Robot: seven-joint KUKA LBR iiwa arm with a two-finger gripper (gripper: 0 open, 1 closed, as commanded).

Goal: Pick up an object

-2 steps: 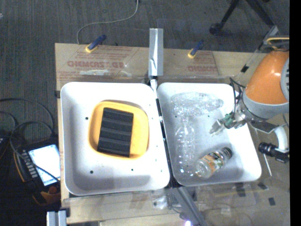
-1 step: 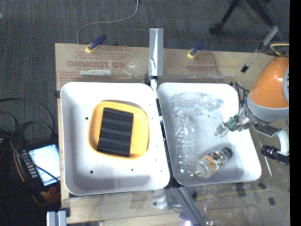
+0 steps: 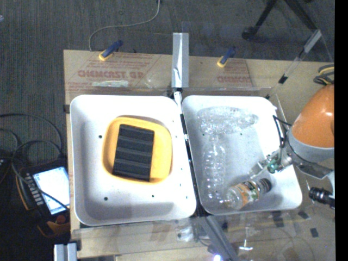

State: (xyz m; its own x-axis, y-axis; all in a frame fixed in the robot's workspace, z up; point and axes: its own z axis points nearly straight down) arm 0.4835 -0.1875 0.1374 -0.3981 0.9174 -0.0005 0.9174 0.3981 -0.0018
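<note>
We see the bench [image 3: 81, 69], a tan board with red lettering, carrying two white bins side by side. The left bin [image 3: 87, 200] holds a yellow tray [image 3: 111, 140] near its middle, and a black ribbed block [image 3: 133, 151] lies on that tray, tilted slightly. The right bin [image 3: 288, 197] holds clear plastic: a crumpled clear cup [image 3: 225, 117] lies near the far wall, and a clear bottle [image 3: 215, 165] stretches from it toward the near wall, hard to make out against the white floor. A smaller bottle [image 3: 247, 192] with an orange-brown label and dark cap lies on its side near the bin's near right part, its cap end pointing toward the arm.

The arm [image 3: 318, 126] comes in from the right, its orange band sitting over the right bin's right rim. Below it the gripper [image 3: 272, 165] reaches down into the right bin, just beside the small bottle's cap end. We cannot tell how the claw stands, nor whether it touches the bottle; nothing shows between its tips.

Two blue-and-yellow clamps [image 3: 110, 50] sit at the bench's far edge, and a metal post [image 3: 180, 58] stands between the bins at the far side.
</note>
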